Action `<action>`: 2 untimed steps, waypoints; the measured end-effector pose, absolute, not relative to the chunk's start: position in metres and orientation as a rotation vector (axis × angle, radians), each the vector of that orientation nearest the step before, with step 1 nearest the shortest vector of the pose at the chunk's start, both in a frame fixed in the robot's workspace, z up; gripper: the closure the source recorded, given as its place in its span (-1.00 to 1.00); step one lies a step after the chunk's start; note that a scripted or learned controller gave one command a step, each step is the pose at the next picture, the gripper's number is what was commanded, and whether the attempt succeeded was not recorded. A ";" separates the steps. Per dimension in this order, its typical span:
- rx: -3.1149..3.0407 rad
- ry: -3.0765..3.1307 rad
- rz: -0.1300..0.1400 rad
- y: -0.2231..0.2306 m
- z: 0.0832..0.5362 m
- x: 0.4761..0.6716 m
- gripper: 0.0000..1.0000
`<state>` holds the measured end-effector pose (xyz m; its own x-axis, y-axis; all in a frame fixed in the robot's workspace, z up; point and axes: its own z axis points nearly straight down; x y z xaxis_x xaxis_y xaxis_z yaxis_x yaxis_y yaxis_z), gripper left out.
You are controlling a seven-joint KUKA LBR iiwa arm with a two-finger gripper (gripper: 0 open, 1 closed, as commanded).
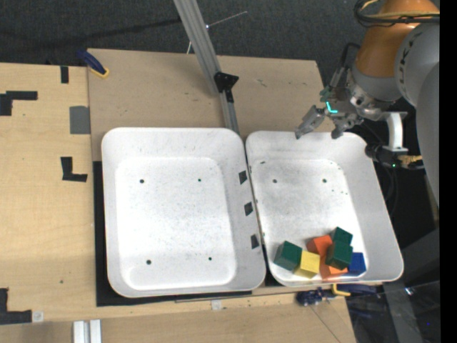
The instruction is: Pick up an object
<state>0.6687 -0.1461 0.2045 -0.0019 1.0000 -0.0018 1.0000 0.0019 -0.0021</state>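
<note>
From my remote station I see 2 shallow white bins side by side on a tan wooden bench [164,91]. Both are rounded-corner trays with smooth, finely speckled plastic floors. The left bin [114,191] shows 4 small dark dots on its floor. The right bin [371,191] holds a cluster of small hard-edged blocks packed into its near corner, against the near rim.

In that cluster, a dark green cube [288,254] sits at the left, touching a yellow block [310,263]. An orange block [320,246] lies behind the yellow one. A second dark green block [341,246] stands taller at the right, with a blue block [356,264] just beside it at the rim.

The gripper [316,128] hangs over the far rim of the right bin, well apart from the blocks. Its 2 grey metal fingers are spread, with nothing between them. A glossy orange band [382,56] wraps the arm above the wrist. A slanted grey metal rail [200,31] crosses the far edge of the bench.
</note>
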 end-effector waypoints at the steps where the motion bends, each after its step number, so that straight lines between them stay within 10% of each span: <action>1: -2.217 -2.219 0.009 -0.152 0.144 0.663 -1.00; 2: -2.216 -2.220 0.008 -0.151 0.089 0.661 -1.00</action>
